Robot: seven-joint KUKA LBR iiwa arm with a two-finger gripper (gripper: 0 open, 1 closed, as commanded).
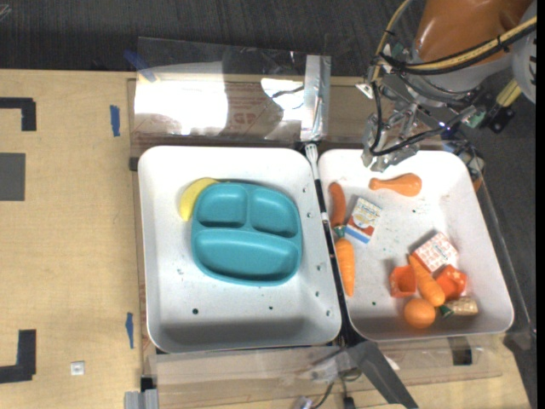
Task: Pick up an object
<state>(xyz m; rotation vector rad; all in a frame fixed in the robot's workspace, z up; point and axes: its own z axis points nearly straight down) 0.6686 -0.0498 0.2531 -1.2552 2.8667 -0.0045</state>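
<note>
Gripper first: we see it hanging over the far edge of the right bin, below the grey wrist and orange band of the arm, ringed by looped cables. Its fingers are small and dark against the clutter, and we cannot tell whether they stand apart or together; nothing shows between them.

Just below the gripper, toward the near side, lies an orange drumstick-shaped toy, apart from the fingertips as far as we can judge. Further toward us and a little to the left of the gripper sits a small white carton with red and blue print. Left of that, along the bin's left wall, we see a reddish sausage-like piece and, nearer us, a carrot lying lengthwise.

Well away from the gripper, in the near right part of the same bin, a cluster rests together: a red-and-white box, an orange cup, a second carrot, a round orange fruit and a red piece.

Far to the gripper's left, the left bin holds a teal divided plate, with a yellow item peeking from under its far left rim.
</note>
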